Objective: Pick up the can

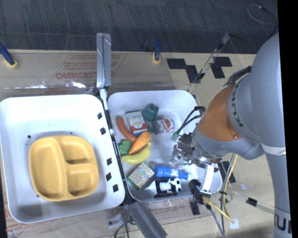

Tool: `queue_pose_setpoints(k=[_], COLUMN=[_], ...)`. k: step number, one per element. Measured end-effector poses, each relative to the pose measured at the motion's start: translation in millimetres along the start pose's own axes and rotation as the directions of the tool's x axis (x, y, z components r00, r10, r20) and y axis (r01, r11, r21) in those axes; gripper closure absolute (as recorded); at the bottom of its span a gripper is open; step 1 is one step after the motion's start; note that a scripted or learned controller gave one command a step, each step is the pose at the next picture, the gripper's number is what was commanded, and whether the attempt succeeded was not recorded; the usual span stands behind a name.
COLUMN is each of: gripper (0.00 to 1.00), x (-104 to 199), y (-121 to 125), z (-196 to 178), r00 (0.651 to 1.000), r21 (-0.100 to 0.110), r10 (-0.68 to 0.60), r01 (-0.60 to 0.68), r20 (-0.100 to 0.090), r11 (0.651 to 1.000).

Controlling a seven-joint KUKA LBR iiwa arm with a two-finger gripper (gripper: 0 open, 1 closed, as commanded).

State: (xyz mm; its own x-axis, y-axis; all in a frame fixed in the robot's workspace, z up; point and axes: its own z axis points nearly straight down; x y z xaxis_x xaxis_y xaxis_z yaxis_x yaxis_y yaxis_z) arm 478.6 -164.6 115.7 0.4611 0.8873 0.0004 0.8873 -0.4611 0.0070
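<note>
Red print on cardboard sheet [73,70] beyond left bin, seen upside down, appears to read "CHEMCAST"; smaller lines near it too blurred. Small carton [135,122] in right bin carries orange label, lettering illegible. Can [163,125] label unreadable.

The arm [239,120] reaches into the right bin [183,101]. The can [163,125] lies by a carrot [140,141], maybe touching nothing.

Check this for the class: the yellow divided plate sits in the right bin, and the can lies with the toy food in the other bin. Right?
Not quite. The camera view shows the yellow divided plate in the left bin, not the right. The can lies with the toy food in the other bin.
</note>
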Motion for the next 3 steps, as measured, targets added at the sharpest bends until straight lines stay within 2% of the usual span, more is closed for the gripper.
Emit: queue_pose_setpoints(k=[1,2,3], gripper=[0.00,0.00,0.00], x=[-0.3,14.9,57.8], y=[-2.5,55.6,90.4], z=[1.8,-62.9,-35.7], r00=[1.000,0.998,0.992], r21=[0.009,0.011,0.012], r10=[0.001,0.059,0.128], r01=[-0.001,-0.059,-0.128], r20=[0.000,0.001,0.002], r11=[1.000,0.998,0.992])
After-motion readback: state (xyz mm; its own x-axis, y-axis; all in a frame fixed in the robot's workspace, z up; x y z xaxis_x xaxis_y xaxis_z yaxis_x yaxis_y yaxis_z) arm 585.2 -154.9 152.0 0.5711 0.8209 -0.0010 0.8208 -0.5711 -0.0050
